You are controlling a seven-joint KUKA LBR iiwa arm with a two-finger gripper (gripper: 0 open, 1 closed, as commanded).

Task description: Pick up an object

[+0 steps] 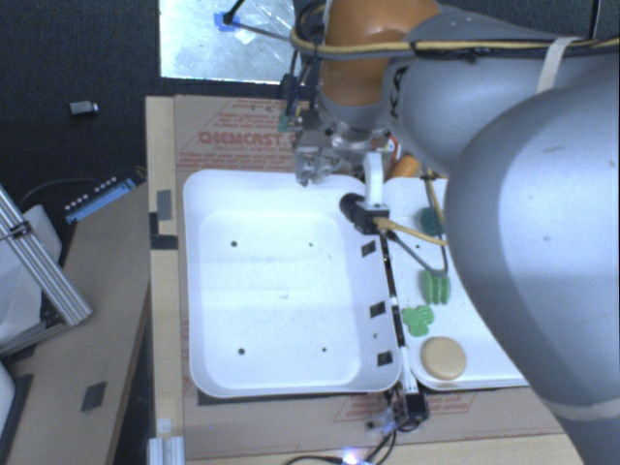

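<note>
My gripper (312,170) hangs over the far rim of the left white bin (208,260), pointing down, and I see nothing in its grasp. The right bin (481,371) is largely hidden under the grey arm. In its visible strip lie a tan round disc (445,356), a small green piece (417,320), and a green ribbed piece (435,287). Farther back, another green item (429,221) and an orange item (406,168) peek out beside the wrist. All of them lie to the right of the gripper, across the divider between the bins.
The bins rest on a cardboard sheet (232,129) on the bench. A shiny metal plate (208,27) lies behind it. An aluminium frame (39,269) stands at the left edge. The arm's bulk covers the right side.
</note>
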